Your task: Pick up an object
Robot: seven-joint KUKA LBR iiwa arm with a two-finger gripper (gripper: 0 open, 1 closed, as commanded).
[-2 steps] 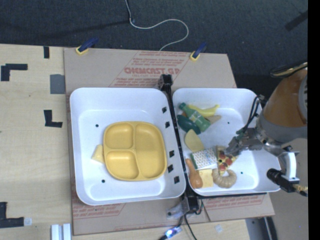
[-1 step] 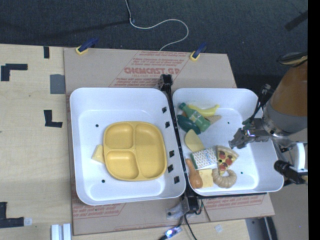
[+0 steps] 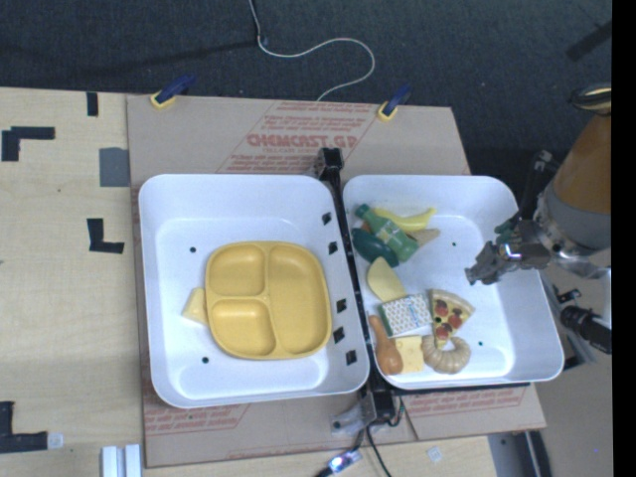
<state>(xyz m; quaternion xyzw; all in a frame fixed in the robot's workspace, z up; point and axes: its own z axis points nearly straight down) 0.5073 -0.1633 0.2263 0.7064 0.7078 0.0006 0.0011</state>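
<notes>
The toy food (image 3: pixel 412 291) lies heaped in the left half of the right bin (image 3: pixel 517 361), lower middle of the frame. The gripper (image 3: pixel 487 268) hovers right of it, over bare bin floor, touching nothing; its dark fingers blur together, so their gap is unclear. A yellow divided plate (image 3: pixel 268 299) fills the left bin (image 3: pixel 164 217).
</notes>
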